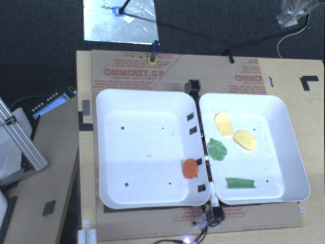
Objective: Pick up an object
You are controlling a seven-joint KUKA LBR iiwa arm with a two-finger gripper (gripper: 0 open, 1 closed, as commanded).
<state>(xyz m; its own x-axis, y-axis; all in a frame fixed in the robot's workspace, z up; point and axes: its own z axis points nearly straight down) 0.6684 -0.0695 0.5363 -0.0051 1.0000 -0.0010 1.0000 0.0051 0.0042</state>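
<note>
The left bin [137, 98] holds an orange round piece [190, 168] near its right wall. In the right bin [284, 136] lie two yellow pieces [223, 123] [245, 140], a green leafy piece [217, 149] and a long green piece [240, 183] near the front. My gripper [296, 8] hangs at the top right corner of the view, over the dark floor, well behind the right bin and far from every object. Nothing is seen in its grasp.
Both bins rest on a cardboard sheet [132, 71] with a yellow clip [152, 59] at its back edge. A shiny metal plate [121, 13] lies on the floor behind. An aluminium frame [20, 141] and a small device [51, 103] stand at the left.
</note>
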